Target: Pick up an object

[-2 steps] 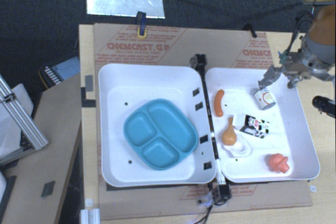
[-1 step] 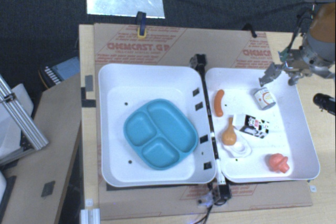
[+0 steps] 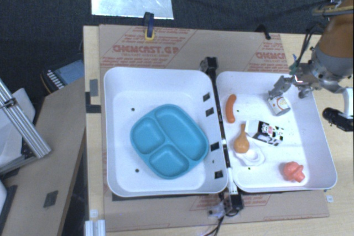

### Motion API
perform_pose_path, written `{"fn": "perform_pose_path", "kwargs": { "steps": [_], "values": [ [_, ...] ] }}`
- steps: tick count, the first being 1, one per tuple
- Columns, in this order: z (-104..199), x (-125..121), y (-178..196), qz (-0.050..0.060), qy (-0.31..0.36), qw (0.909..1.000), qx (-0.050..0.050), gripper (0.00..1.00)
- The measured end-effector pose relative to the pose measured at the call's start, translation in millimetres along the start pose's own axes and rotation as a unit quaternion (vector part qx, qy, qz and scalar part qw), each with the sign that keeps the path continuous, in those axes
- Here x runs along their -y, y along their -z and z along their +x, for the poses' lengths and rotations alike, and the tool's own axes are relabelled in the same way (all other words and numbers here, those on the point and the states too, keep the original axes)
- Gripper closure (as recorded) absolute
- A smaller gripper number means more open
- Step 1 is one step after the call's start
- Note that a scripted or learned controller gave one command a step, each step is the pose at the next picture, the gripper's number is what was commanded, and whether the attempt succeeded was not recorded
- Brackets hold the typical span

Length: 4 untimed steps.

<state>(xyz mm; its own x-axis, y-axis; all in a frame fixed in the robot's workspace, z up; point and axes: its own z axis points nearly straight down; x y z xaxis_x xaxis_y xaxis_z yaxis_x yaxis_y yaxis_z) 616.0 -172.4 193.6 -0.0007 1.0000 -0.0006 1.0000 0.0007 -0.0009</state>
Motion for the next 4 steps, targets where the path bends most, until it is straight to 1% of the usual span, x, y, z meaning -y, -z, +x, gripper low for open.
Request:
{"fn": "perform_pose_path", "kwargs": {
  "steps": [1, 2, 3, 4],
  "values": [
    [-7, -6, -49, 0.000, 0.000, 1.0000, 0.000, 0.00],
    [2, -9, -100, -0.003, 0.002, 1.0000, 0.001, 0.00],
    [2, -9, -88, -0.003, 0.002, 1.0000, 0.001, 1.00],
    [2, -19, -40, -0.004, 0.002, 1.0000, 0.001, 1.00]
  ]
}}
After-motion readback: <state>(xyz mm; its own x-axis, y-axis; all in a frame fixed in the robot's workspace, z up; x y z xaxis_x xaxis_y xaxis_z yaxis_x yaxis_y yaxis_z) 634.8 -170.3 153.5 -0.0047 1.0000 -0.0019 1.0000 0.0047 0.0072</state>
